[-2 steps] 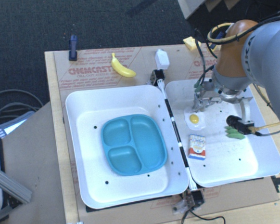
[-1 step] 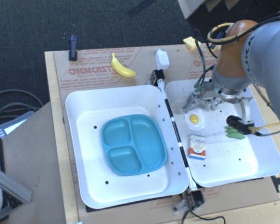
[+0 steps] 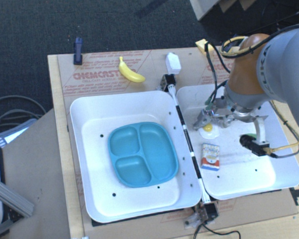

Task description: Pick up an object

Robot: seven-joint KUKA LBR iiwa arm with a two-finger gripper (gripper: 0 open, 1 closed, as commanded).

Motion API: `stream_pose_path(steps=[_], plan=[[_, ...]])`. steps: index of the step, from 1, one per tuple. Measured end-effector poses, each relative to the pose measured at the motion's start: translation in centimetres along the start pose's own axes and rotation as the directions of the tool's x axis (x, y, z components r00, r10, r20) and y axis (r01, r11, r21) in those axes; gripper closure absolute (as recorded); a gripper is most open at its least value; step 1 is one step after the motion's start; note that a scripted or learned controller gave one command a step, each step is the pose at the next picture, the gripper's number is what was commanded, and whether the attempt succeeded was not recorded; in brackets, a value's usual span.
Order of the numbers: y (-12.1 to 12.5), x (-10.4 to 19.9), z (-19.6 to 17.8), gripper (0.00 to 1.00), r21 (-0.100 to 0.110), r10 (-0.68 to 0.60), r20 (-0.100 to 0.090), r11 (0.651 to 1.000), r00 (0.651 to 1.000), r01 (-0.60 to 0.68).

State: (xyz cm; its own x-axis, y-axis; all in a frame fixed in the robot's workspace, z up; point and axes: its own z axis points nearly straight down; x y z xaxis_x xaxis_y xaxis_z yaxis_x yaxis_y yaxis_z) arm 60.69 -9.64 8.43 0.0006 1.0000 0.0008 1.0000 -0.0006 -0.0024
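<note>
Reaching in from 3 o'clock, arm (image 3: 281,62) bent down over right bin (image 3: 257,177), grey bulk filling upper right, orange band (image 3: 243,70) just above wrist. Wrist pointed steeply down toward bin's 10 o'clock part. Gripper (image 3: 209,118) low over bin floor, metal fingers (image 3: 201,120) spread toward 9 o'clock; whether apart or together cannot be told from this angle. Nothing seen clamped between them.

Just below gripper, at its 6 o'clock, small yellow-and-white object (image 3: 208,131) lying on bin floor, close to fingertips, contact not clear. Further toward 6 o'clock, small carton (image 3: 210,155) with red and blue print, flat on floor, apart from gripper. At 3 o'clock of carton, black piece (image 3: 254,145) on a cable, hanging beside wrist.

Left bin (image 3: 90,147) touching right bin along shared rim, holding blue divided plate (image 3: 142,154) near centre, three compartments, slightly turned.

Outside bins, on board at 12 o'clock of left bin: banana (image 3: 130,71); at its 9 o'clock, dark blue clip (image 3: 77,50) at board's edge. White block (image 3: 173,63) near 12 o'clock end of rim between bins. Yellow tag (image 3: 201,46) at 12 o'clock of right bin, next to cables.
</note>
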Motion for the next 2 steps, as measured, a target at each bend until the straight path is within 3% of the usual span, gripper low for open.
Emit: stream_pose_path(steps=[1,2], plan=[[0.17,-0.06,-1.21,1.00,-0.006,0.001,0.001,1.000,1.000,-0.001],[0.07,-0.02,-1.08,0.00,-0.003,0.001,0.001,1.000,1.000,-0.001]])
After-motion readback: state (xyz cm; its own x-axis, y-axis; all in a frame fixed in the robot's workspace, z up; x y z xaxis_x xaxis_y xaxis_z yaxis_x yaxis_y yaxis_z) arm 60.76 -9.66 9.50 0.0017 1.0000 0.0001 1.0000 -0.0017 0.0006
